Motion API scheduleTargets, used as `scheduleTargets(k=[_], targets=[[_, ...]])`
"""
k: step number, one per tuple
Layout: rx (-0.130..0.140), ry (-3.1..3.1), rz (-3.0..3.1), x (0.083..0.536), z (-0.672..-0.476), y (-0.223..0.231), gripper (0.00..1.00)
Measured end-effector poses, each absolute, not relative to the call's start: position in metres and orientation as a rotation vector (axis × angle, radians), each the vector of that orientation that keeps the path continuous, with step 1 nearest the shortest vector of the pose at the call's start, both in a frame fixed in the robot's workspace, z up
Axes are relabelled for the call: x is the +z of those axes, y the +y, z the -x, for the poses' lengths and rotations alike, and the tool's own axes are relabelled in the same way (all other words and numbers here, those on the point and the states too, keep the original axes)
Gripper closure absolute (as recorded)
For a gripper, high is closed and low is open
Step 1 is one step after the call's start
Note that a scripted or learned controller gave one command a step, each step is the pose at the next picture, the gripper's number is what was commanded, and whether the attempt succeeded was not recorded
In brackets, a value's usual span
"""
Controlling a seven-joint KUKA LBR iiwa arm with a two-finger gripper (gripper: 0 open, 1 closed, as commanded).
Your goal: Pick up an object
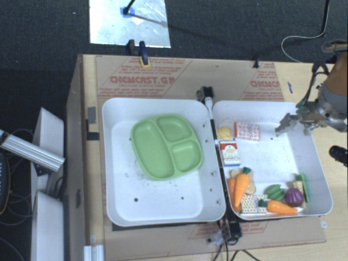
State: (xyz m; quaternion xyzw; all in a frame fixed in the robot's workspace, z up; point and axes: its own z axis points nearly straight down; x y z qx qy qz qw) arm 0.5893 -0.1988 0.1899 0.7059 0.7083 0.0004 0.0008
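The right bin [310,162] holds several toy foods. A red-and-white patterned box [247,130] and a small yellow piece [224,132] lie near its back left. A blue-and-white carton [230,153] sits below them. Carrots [240,185] lie at the front left, with another carrot [281,207], green pieces [274,191] and a purple item [294,196] at the front right. My gripper [287,124] hangs over the bin's back right part, apart from all of them, with nothing seen between its fingers.
The left bin [117,200] holds a green divided plate [166,146]. A black divider with clips [207,95] runs between the bins. The arm [333,99] comes in from the right. Metal rails [30,148] lie at the far left.
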Motion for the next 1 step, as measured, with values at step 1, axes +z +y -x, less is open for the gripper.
scheduleTargets(k=[1], targets=[[0.001,2.221,-2.219,0.0842,-0.5508,-0.2067,0.0]])
